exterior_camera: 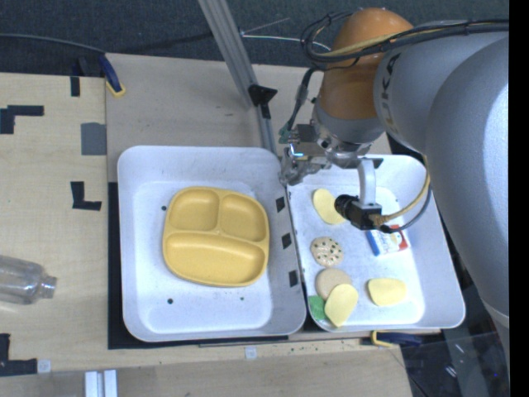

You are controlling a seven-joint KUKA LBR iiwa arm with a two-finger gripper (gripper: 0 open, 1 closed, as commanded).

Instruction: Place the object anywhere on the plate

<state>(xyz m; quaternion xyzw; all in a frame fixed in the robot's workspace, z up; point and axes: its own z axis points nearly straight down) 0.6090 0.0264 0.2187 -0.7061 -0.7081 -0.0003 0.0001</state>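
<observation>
The yellow plate, divided into three compartments, sits in the left bin, toward me and to the view's left of the fingers. The fingers hang over the far left corner of the right bin, just beside the wall the two bins share. From this angle I cannot tell whether they are spread or pressed together.

Closest to them, just to the view's right and a little nearer me, lies a pale yellow piece. Further toward me come a speckled cookie, then a tan round piece with a yellow-green piece overlapping it. A yellow wedge and a red, white and blue packet lie further to the view's right of the fingers. Well off to their left, past both bins, a clear bottle lies on the surface.
</observation>
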